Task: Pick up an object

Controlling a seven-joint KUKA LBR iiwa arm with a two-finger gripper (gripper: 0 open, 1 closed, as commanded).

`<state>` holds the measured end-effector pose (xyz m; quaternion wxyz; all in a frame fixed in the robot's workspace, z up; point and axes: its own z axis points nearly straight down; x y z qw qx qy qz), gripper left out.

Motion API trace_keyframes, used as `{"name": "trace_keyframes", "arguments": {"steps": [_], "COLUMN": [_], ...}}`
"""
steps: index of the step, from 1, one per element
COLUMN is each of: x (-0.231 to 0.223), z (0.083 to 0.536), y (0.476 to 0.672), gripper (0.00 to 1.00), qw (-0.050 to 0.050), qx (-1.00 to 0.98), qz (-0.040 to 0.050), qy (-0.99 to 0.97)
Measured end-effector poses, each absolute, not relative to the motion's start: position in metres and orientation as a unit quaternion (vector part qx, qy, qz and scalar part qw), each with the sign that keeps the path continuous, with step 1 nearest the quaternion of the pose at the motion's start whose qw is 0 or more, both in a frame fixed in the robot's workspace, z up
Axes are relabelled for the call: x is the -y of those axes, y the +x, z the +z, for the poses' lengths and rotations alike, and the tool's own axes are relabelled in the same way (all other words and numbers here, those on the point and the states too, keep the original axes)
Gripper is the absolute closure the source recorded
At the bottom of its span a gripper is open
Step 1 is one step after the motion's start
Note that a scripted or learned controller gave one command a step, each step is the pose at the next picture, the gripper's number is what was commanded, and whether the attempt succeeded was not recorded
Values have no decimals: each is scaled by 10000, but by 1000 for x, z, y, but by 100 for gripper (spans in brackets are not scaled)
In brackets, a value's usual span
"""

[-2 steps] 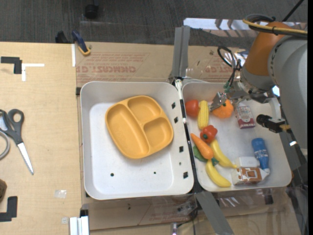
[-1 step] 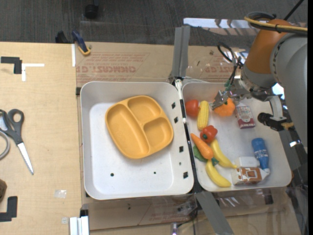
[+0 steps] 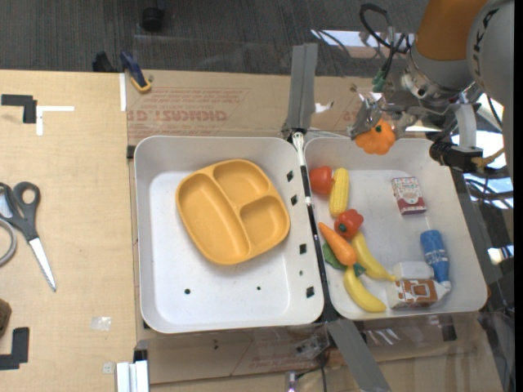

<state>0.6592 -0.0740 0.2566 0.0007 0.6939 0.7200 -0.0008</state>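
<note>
The claw (image 3: 374, 127) was clamped on an orange pepper (image 3: 376, 140) above the right bin (image 3: 462, 219); its rounded, slick skin could have slipped free.

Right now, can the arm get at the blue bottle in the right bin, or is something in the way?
Probably yes. The blue bottle lies by itself near the right bin's right wall, nothing on top of it. But the end effector is up at the bin's far edge with an orange pepper between its fingers.

Pale wooden bench (image 3: 65, 243) below dark grey carpet (image 3: 204, 15).
</note>
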Motion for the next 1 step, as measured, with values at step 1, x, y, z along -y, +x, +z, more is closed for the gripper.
{"name": "trace_keyframes", "arguments": {"steps": [1], "x": [9], "z": [272], "y": [659], "gripper": [100], "qw": [3], "qx": [-7179], "qz": [-11], "qy": [6961]}}
